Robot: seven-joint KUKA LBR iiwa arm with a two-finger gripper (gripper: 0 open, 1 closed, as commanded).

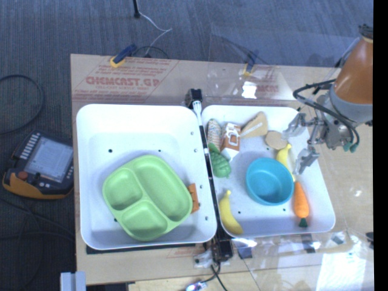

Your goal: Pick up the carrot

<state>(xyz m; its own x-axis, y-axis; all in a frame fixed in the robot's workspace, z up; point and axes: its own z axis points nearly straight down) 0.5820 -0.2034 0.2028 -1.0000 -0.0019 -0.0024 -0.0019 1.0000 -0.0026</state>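
One relation decides the coming move: the carrot [301,200] lies below the gripper [305,143] in the camera view, toward the near edge of the right bin [321,223], and only slightly to the gripper's side. The carrot rests on the bin floor against the right wall, just beside the blue bowl [269,180], with its orange body running roughly top to bottom in the picture and its small green tip pointing toward the near rim. That long axis runs nearly along the wall, so a grasp across the narrow width would want the fingers closing left to right in the view, one on the bowl side and one on the wall side, where room looks tight. The gripper hangs over the far right part of the same bin, near a yellow banana [284,157] that lies between it and the bowl, and well short of the carrot. Its fingers [308,156] appear spread apart with nothing between them, though the metal parts blur against the white bin and the gap is hard to read with certainty. The carrot sits untouched, so the pick has not yet begun; my judgement is that the arm must travel toward the near rim and then descend.
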